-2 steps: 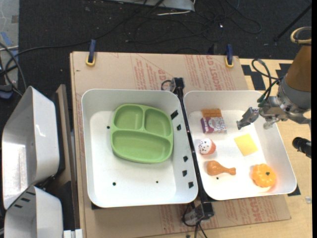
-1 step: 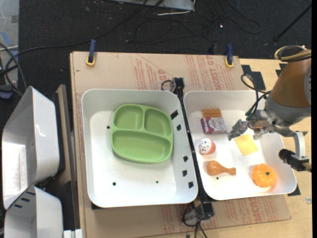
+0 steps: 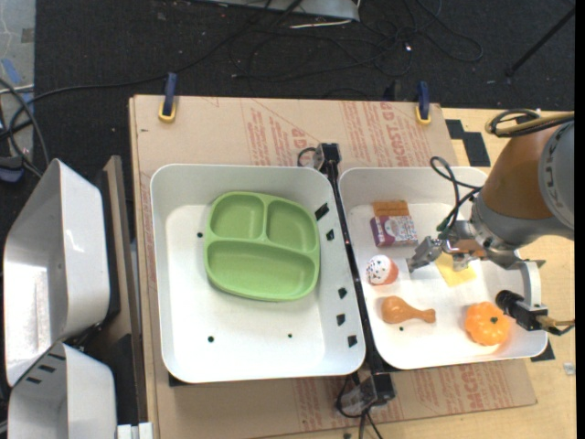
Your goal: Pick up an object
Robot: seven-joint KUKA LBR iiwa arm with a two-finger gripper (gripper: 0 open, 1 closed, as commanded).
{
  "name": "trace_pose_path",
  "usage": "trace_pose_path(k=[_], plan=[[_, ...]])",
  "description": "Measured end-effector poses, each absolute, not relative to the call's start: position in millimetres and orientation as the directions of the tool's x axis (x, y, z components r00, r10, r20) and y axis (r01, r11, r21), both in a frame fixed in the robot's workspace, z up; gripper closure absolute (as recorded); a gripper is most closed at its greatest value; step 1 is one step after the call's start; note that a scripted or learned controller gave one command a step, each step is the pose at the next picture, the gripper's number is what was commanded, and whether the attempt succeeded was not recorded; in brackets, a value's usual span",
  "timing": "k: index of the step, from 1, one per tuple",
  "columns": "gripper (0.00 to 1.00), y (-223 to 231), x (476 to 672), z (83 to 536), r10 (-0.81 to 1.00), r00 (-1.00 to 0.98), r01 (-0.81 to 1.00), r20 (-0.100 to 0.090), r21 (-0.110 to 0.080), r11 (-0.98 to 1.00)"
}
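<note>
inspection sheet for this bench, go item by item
surface: cardboard-covered bench bearing left bin and right bin, side by side
job's things: in the right bin, snack box, spotted ball, chicken drumstick, orange pumpkin, yellow piece
clutter: green divided plate in the left bin
grippers: gripper over the right bin beside the yellow piece, holding nothing seen
cables: black cables on the floor behind the bench
surroundings: two clamps on the far edge; white containers at left

bins [image 3: 183, 245]: smooth white plastic, slight sheen
tray [image 3: 263, 245]: matt green plastic
bench [image 3: 274, 126]: printed brown cardboard, matt
drumstick [image 3: 407, 312]: glossy orange plastic
pumpkin [image 3: 485, 324]: shiny orange plastic
arm [image 3: 530, 186]: smooth orange and grey casing
</note>
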State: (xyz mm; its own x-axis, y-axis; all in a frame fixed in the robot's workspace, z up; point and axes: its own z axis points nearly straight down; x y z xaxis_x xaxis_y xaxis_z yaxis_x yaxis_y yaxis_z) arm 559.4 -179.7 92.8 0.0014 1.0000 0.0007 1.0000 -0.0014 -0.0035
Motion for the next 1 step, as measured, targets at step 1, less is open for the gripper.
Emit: trace_pose_path(k=[1], plan=[[1.0,-179.7,560.7,106.2,1.0,0.001,1.0,0.0,0.001,-0.001]])
